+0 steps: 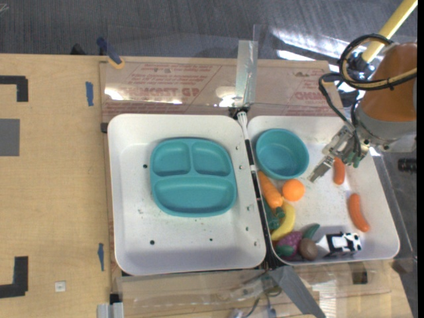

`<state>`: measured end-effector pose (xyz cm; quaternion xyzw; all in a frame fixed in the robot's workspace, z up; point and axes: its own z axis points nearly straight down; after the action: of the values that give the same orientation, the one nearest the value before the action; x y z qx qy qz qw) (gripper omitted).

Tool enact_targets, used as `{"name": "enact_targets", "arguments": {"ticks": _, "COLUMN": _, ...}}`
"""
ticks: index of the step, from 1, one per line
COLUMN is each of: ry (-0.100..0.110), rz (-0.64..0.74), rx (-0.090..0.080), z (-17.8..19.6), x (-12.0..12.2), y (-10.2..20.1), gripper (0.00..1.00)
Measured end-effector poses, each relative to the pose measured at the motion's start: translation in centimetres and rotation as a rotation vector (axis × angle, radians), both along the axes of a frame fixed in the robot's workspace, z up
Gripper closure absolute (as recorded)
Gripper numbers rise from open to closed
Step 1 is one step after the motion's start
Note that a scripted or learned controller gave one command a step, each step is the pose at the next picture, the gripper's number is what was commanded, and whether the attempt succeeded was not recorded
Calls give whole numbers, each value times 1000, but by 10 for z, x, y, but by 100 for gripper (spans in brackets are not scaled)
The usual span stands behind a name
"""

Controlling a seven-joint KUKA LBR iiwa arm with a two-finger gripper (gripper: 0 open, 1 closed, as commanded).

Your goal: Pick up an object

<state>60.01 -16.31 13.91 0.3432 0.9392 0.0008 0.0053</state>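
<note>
Camera view: gripper (334,161) stands over the right bin (387,211), fingers parted around one sausage (339,171), clear of the rim. A second sausage (358,212) lies apart. One bowl (282,152) nearby.

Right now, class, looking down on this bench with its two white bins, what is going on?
A grey and orange robot arm reaches in from the right, and its end effector hangs over the right bin, close to a small orange sausage. Whether it grips anything cannot be told. That bin also contains a teal bowl, an orange ball, a banana and a second sausage. The left bin contains a teal divided plate.
</note>
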Motion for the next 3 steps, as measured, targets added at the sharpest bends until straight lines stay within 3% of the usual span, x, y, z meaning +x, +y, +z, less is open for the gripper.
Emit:
{"name": "enact_targets", "arguments": {"ticks": 1, "ry": 0, "rz": 3, "rx": -1, "z": -50, "x": -45, "y": 45, "gripper": 0}}
{"name": "enact_targets", "arguments": {"ticks": 2, "ry": 2, "rz": -14, "rx": 0, "z": -51, "x": 45, "y": 20, "gripper": 0}}
{"name": "enact_targets", "arguments": {"ticks": 3, "ry": 2, "rz": -97, "rx": 1, "z": -50, "x": -9, "y": 12, "gripper": 0}}
